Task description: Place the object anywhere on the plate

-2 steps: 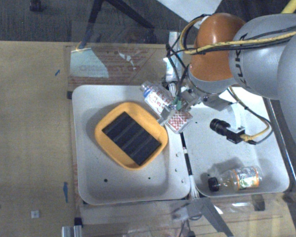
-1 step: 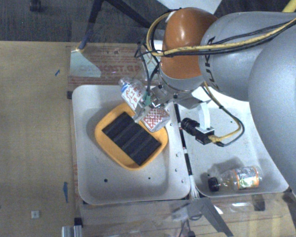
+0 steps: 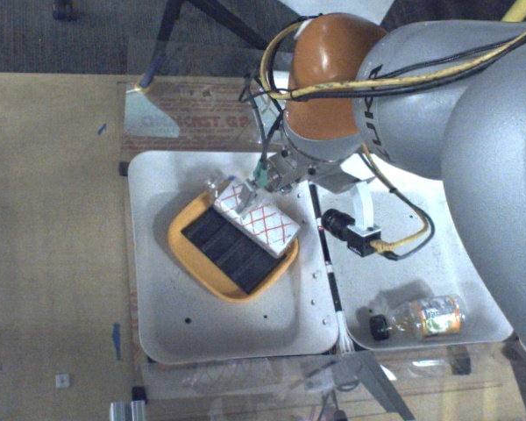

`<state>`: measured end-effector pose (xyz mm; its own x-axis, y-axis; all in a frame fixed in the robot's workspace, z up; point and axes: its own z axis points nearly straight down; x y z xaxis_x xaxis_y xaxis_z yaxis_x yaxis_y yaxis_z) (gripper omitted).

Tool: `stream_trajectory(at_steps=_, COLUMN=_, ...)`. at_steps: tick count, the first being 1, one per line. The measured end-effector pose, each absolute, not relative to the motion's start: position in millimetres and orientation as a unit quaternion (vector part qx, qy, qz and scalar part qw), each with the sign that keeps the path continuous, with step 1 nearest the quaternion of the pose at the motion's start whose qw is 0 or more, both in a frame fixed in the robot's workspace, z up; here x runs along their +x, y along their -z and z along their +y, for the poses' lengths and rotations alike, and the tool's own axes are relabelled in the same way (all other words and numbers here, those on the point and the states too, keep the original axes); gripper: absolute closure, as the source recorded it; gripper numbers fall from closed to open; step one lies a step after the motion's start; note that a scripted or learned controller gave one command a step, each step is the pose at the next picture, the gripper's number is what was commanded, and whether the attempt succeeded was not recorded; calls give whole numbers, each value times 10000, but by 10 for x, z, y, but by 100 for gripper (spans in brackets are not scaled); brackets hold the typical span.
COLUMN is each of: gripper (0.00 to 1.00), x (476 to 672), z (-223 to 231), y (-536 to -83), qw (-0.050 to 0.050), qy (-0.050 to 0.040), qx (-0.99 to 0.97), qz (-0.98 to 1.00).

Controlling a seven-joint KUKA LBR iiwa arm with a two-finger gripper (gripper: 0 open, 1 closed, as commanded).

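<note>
Yellow plastic rims the plate (image 3: 186, 251), which sits tilted in the middle of the left bin (image 3: 158, 323) with bare white floor all around it, widest toward the near edge. The object, a flat box (image 3: 244, 235) with a black face and a white end crossed by red lines, lies across the plate, its patterned end overhanging the plate's far right rim. My tool (image 3: 256, 185) hangs over that far end of the box, close above it or touching; I cannot tell how far apart it stands or whether it grips anything, since my orange wrist band (image 3: 329, 68) and grey arm (image 3: 456, 95) crowd that corner. In the right bin (image 3: 486, 323), a small bottle (image 3: 421, 317) with a dark cap lies on its side near the front edge. The tan desk (image 3: 44, 235) stretches open to the left.
</note>
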<state>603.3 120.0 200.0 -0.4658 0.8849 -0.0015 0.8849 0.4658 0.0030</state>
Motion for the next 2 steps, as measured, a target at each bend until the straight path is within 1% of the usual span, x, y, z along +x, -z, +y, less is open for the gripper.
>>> stream_trajectory(at_steps=1, gripper=0, x=6028, z=774, y=-2339, qw=27, qy=-11, qx=4564, qz=8898)
stream_trajectory(at_steps=2, gripper=0, x=6673, z=790, y=-2186, qw=27, qy=-8, qx=4265, qz=9045)
